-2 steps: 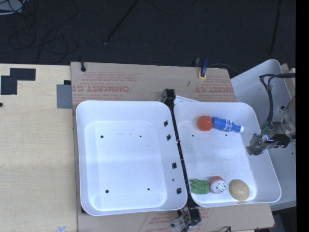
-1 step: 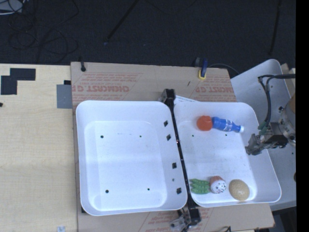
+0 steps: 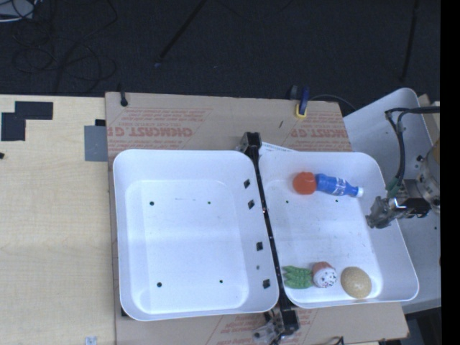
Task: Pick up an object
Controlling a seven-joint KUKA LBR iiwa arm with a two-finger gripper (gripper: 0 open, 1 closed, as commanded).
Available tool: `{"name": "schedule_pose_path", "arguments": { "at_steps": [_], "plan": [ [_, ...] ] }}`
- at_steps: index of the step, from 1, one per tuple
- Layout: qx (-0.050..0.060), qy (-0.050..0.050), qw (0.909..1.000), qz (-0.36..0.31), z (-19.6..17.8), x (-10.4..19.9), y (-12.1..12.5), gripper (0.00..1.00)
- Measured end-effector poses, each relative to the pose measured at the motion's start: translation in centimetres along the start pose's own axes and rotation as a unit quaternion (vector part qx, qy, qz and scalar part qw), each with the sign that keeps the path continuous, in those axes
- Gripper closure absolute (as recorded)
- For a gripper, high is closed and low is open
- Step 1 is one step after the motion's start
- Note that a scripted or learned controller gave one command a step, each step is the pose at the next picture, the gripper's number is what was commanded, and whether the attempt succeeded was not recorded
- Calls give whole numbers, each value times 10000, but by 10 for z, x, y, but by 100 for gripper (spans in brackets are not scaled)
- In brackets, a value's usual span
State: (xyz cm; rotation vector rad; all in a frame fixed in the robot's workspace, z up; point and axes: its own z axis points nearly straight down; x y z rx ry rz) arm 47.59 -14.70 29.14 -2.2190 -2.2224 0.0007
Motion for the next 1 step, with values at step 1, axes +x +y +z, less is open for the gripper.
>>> {"name": "schedule_pose_path", "arguments": {
  "at_steps": [1],
  "plan": [
    [19, 4, 10000, 12, 20, -4, -1, 100]
  ]
}}
